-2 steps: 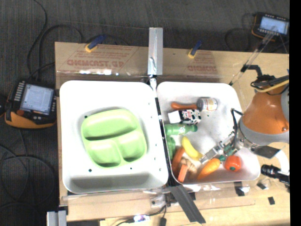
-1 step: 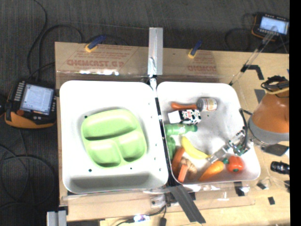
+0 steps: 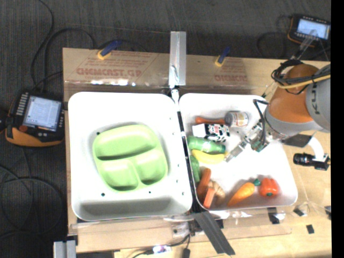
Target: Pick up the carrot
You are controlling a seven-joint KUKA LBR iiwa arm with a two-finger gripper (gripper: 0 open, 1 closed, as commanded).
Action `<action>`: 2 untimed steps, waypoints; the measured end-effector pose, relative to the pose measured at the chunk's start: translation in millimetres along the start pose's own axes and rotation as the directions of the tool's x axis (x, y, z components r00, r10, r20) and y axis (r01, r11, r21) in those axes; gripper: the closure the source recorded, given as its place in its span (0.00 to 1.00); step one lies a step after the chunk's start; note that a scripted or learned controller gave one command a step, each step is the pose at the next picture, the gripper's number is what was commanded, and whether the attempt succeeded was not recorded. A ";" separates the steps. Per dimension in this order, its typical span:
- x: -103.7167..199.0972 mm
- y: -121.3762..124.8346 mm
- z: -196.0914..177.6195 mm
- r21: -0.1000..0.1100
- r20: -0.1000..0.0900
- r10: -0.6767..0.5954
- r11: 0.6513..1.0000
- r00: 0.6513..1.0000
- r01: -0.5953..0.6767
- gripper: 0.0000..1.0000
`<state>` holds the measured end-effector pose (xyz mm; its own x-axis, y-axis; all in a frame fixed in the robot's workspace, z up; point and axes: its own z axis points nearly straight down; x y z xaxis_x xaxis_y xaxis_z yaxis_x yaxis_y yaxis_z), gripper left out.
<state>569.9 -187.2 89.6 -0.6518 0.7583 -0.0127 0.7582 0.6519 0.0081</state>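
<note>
The carrot (image 3: 241, 193) is orange with a green top and lies slanted near the front edge of the right bin (image 3: 285, 165), next to a red-orange pepper (image 3: 269, 187). A second orange, carrot-like piece (image 3: 203, 180) lies by the bin's left wall. My gripper (image 3: 243, 146) hangs over the middle of the right bin, up and behind the carrot, just right of a yellow banana (image 3: 207, 157). The carrot lies apart from it on the bin floor.
The right bin also holds a green cucumber (image 3: 203, 143), a black-and-white carton (image 3: 213, 130), a small can (image 3: 237, 119) and a brownish piece (image 3: 214, 190). A green divided tray (image 3: 129, 157) sits in the left bin (image 3: 80, 144). A metal divider (image 3: 178, 63) stands at the back.
</note>
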 end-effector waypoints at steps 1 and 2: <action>59.6 -59.3 -29.3 0.001 -0.015 -0.419 0.908 0.908 0.419 0.00; 61.9 -55.7 -1.0 -0.002 -0.008 -0.287 0.958 0.958 0.287 0.00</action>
<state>487.2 -176.5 89.3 -0.8420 0.5394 -0.0066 0.5393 0.8421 0.0057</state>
